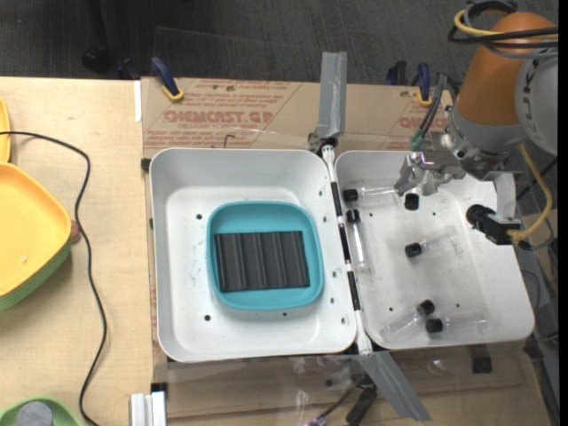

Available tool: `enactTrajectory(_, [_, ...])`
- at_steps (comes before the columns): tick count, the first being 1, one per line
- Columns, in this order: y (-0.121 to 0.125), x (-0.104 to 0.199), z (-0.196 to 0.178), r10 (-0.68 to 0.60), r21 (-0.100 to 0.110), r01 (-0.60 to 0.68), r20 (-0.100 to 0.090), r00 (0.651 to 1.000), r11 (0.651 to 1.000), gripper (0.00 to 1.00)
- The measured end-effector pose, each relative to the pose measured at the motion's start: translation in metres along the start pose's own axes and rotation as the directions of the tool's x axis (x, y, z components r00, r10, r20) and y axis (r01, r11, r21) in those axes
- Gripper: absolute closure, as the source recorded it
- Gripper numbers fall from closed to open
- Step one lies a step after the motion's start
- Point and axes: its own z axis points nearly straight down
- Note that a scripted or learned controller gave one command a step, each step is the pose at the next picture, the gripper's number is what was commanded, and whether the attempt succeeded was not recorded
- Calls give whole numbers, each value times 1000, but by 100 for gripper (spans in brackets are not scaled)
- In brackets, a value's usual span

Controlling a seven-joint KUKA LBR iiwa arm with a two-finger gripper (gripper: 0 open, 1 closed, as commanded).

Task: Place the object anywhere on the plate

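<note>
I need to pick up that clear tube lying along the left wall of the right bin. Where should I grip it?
Grip the clear tube at mid-length, coming straight down. It lies flat, long and thin, hard against the bin wall, so fingers probably close best across its width, one sliding between tube and wall.

Teal plate (pixel 264 258) with a dark ribbed centre lies apparently flat in the left bin (pixel 177 185).
</note>
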Motion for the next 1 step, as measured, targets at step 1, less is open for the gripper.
enactTrajectory(1, [0,0,0,0,0,0,0,1000,1000,0])
